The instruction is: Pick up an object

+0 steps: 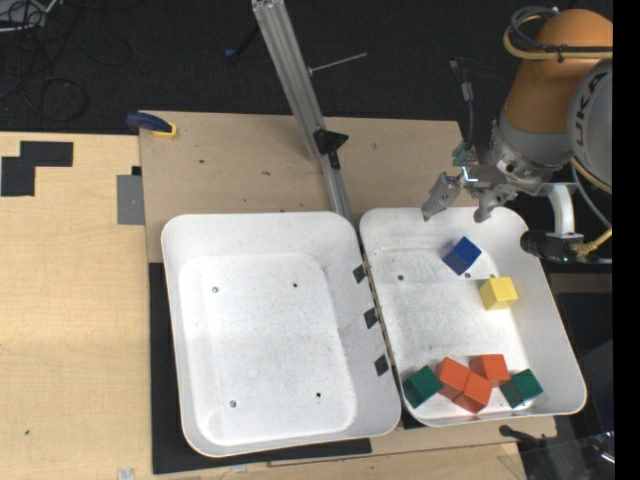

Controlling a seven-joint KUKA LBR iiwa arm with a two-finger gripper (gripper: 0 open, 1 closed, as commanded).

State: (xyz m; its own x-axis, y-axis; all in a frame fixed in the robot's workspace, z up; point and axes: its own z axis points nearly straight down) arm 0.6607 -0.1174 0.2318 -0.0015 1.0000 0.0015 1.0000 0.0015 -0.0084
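The left bin (265, 328) carries no block; all the blocks lie in the right bin (440, 313). Along its near edge there is a tight group: a green cube (422, 384), then orange blocks (470, 380) pressed together, then a second green cube (521, 387) toward the near right corner. These touch each other, so fingers have little room to go down between them. Nearer to the far edge the blue cube (462, 255) stands alone, and just beside it the yellow cube (498, 292). The gripper (462, 202) hangs over the far edge of the right bin, its fingers spread apart and holding nothing. The blocks look small, stiff and light, probably smooth on the faces, so I judge the blue cube easiest: take it on two opposite flat sides, near the middle
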